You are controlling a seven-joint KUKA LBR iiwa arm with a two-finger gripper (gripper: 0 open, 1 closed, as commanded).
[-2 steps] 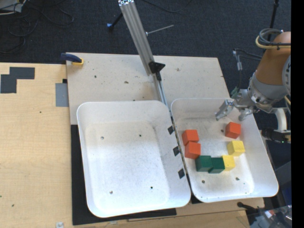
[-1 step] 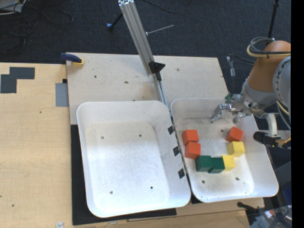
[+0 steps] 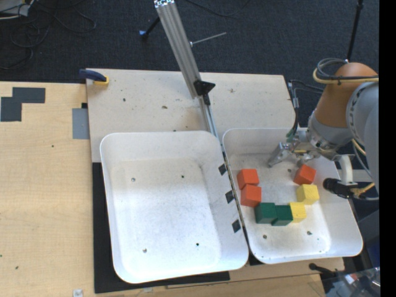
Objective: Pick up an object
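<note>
My gripper (image 3: 285, 161) hangs over the back of the right bin (image 3: 334, 243), its fingers spread open with nothing between them. An orange block (image 3: 304, 174) lies just to the right of the right fingertip. Two more orange blocks (image 3: 248, 177) (image 3: 251, 195) sit by the bin's left wall. A yellow block (image 3: 307, 193) and a second yellow one (image 3: 297, 211) lie in front of the gripper. Two green blocks (image 3: 266, 213) (image 3: 283, 215) rest beside them, so the row curves from orange through green to yellow.
The left bin (image 3: 124, 166) adjoins the right one, joined by black clips (image 3: 228, 195) along the shared wall. A slanted aluminium post (image 3: 182, 48) rises behind the bins. The grey arm (image 3: 346, 113) fills the right side.
</note>
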